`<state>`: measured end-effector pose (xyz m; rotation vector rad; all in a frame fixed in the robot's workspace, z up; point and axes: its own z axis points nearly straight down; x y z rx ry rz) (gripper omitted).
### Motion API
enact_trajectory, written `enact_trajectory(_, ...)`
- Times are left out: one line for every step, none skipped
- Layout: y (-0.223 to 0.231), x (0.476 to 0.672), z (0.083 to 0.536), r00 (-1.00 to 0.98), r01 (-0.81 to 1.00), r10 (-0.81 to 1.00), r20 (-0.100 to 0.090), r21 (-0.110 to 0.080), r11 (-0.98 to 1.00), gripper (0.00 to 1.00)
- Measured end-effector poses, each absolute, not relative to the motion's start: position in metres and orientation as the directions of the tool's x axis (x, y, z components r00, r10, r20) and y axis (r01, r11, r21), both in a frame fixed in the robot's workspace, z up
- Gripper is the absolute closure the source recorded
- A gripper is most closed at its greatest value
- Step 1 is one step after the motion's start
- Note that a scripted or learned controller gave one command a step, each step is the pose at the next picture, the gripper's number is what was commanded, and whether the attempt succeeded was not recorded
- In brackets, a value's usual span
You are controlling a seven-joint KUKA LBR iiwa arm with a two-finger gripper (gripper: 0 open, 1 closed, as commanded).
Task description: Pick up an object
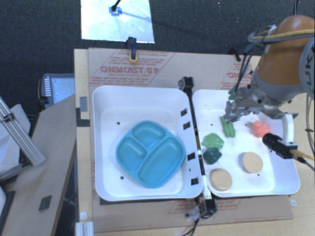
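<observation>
My gripper [231, 115] hangs low over the back of the right bin [285, 183], its tip just above the upper end of a long green stick-shaped piece [228, 129]. Whether it touches that piece I cannot tell. A light green leafy piece [213, 140] and a dark teal lump [212, 155] lie in front of it near the bin's left wall. A pink-orange piece [260, 128] sits to the gripper's right. Two tan round discs lie toward the front, one [220, 179] at front left and one [252, 162] further right.
The left bin [106, 132] holds a blue divided plate [150, 153]. A black clip-lined divider [193, 136] separates the bins. A black connector [278, 146] on a cable juts over the right bin's right side. The arm's bulk [285, 58] covers the back right corner.
</observation>
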<state>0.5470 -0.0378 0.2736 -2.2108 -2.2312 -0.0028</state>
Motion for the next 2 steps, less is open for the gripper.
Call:
enact_trajectory(0.011, 0.558, 0.252, -0.009, 1.0, 1.0, 0.002, -0.001, 0.009, 1.0)
enact_trajectory(0.067, 0.571, 0.235, -0.01, 1.0, 1.0, 0.002, 0.0, 0.01, 1.0)
